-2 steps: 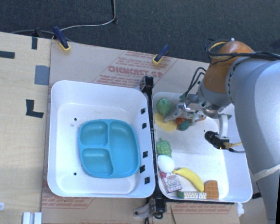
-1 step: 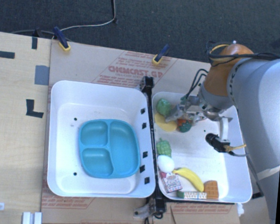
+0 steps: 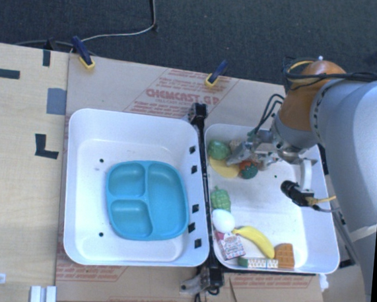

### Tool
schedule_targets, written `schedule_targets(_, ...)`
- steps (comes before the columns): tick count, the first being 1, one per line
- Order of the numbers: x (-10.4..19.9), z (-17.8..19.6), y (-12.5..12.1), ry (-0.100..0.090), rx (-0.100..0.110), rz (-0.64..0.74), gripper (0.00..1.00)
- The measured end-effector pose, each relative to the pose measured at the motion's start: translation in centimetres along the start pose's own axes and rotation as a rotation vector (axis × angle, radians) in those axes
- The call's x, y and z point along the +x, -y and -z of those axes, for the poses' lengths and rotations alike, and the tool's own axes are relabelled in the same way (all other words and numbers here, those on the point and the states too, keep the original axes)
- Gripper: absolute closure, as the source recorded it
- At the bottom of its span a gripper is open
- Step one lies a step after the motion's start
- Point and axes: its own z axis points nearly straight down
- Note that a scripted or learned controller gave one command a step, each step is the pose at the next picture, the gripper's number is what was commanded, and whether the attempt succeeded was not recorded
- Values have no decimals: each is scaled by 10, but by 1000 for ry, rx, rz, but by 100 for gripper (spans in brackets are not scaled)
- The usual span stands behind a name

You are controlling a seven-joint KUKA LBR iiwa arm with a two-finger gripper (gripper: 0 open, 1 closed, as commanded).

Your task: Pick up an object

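Note:
My gripper [image 3: 243, 153] is down in the far left part of the right bin [image 3: 317, 222], over a small cluster of toy food. The cluster holds a green piece [image 3: 218, 149], a yellow piece [image 3: 224, 170] and a small red-and-green piece [image 3: 248, 171]. The gripper sits right beside the green piece and above the red one; whether it touches any of them I cannot tell. Nearer the front lie a green knobbly item [image 3: 220, 198], a white egg [image 3: 222, 220], a banana [image 3: 255, 239] and an orange waffle-like block [image 3: 284, 254].
The left bin [image 3: 86, 144] holds a blue divided plate [image 3: 147, 199]. A small printed packet [image 3: 232, 247] lies at the front of the right bin. Black clips [image 3: 198, 113] join the bins along the middle wall. The grey arm [image 3: 350, 129] covers the right side.

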Motion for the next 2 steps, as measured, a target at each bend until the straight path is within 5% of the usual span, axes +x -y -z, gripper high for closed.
schedule_targets(1,1,0,7,2,-2,-1,0)
schedule_targets(2,2,9,9,-1,9,2,100)
